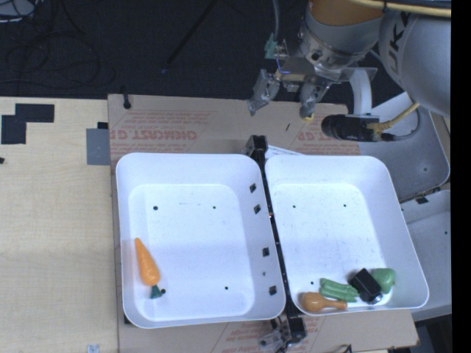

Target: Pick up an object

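My gripper [282, 104] hangs high behind the two bins, above the cardboard at the back, open with nothing between its fingers. An orange carrot [146, 264] with a green top lies near the front left corner of the left bin [184, 169]. In the front right corner of the right bin [331, 169] sits a cluster: a green bean pod [338, 290], a tan pear-shaped piece [321, 302], a black block [366, 284] and a green rounded piece [384, 277].
A black clip strip [263, 219] runs along the seam between the bins. Cardboard [184, 127] lies under and behind both bins. The wooden bench [51, 226] extends to the left.
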`<state>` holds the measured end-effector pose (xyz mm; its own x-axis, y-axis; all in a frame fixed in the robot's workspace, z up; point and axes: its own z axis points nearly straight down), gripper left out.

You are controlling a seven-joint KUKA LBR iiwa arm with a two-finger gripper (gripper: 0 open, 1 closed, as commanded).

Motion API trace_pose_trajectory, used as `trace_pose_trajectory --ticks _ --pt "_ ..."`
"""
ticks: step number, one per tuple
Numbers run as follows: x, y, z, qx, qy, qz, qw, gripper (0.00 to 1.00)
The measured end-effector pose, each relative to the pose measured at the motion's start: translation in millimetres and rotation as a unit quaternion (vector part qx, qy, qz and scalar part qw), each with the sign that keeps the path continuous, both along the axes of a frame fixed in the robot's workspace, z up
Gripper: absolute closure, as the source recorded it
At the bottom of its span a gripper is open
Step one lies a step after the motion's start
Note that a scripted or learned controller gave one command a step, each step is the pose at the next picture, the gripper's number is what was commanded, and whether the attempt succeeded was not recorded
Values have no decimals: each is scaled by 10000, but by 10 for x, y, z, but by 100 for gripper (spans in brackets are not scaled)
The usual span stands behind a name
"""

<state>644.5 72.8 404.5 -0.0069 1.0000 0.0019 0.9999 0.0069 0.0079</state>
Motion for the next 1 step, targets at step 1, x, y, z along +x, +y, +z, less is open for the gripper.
trace_pose_trajectory --ticks 1 --pt "-7 -19 26 -24 64 10 10000 100"
